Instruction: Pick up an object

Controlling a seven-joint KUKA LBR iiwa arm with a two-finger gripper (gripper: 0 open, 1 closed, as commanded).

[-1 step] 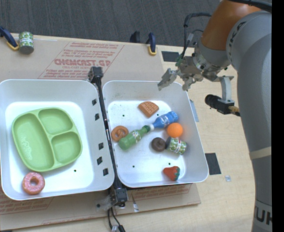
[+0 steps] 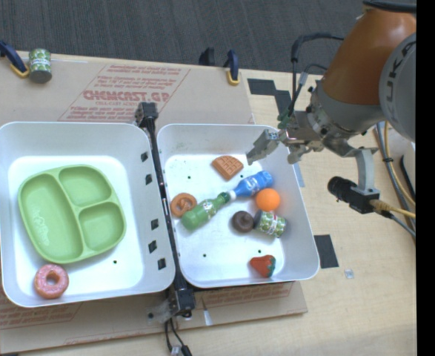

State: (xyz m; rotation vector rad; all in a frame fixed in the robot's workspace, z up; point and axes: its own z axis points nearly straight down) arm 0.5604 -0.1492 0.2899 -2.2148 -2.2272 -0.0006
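Two shallow white bins sit side by side on the worktop (image 2: pixel 350 273), over a sheet of printed cardboard (image 2: pixel 128 91). The left bin (image 2: pixel 10 199) holds a green divided plate (image 2: pixel 72 212) and, at its near left corner, a pink frosted donut (image 2: pixel 52 279).

The right bin (image 2: pixel 202 262) holds the loose objects. An orange waffle-like wedge (image 2: pixel 227 167) lies toward the far side. Near the middle, a blue and white bottle (image 2: pixel 250 185) lies on its side, and a green bottle (image 2: pixel 204 212) lies tilted just left of it, the two nearly end to end. A brown glazed donut (image 2: pixel 183 204) rests just beside the green bottle, close to the bin's left wall. An orange ball (image 2: pixel 267 199) sits just right of the blue bottle; near it lie a dark chocolate donut (image 2: pixel 241 221) and a small green can (image 2: pixel 271 225), touching or almost touching each other. A red strawberry (image 2: pixel 262 265) sits by the near right wall.

The grey arm (image 2: pixel 365 58) with its orange band reaches in from the right. The gripper (image 2: pixel 276 143) hovers over the far right corner of the right bin, above the rim, with its fingers spread and nothing between them. It stands well apart from all the objects; the wedge and blue bottle are the nearest.

Another small green can (image 2: pixel 40 64) stands on the far left corner of the cardboard, beside a blue clamp (image 2: pixel 11 56).
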